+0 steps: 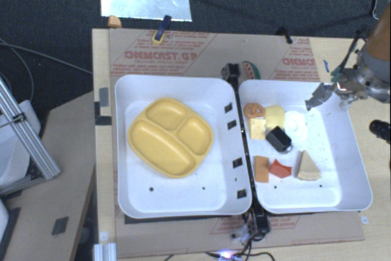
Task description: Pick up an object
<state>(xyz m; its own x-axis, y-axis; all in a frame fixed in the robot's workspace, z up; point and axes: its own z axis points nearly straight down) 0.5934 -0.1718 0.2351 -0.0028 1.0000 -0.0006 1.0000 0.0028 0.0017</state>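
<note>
The right bin [342, 150] holds several small items: an orange ring-shaped piece [254, 110], a yellow block [275, 114], a pale yellow cube [258, 129], a black object [278, 139], a white round piece [296, 124], an orange block [261, 169], a red piece [280, 169] and a tan wedge [307, 167]. My gripper [333, 98] hangs over the far right part of this bin, to the right of the white piece and apart from every item. Its fingers stand open with nothing between them.
The left bin [131, 192] carries a yellow divided plate [170, 136]. Black clips line the ridge between the two bins [239, 150]. A cardboard sheet [183, 52] lies under both bins, with a small blue and yellow tool [162, 29] at its far edge.
</note>
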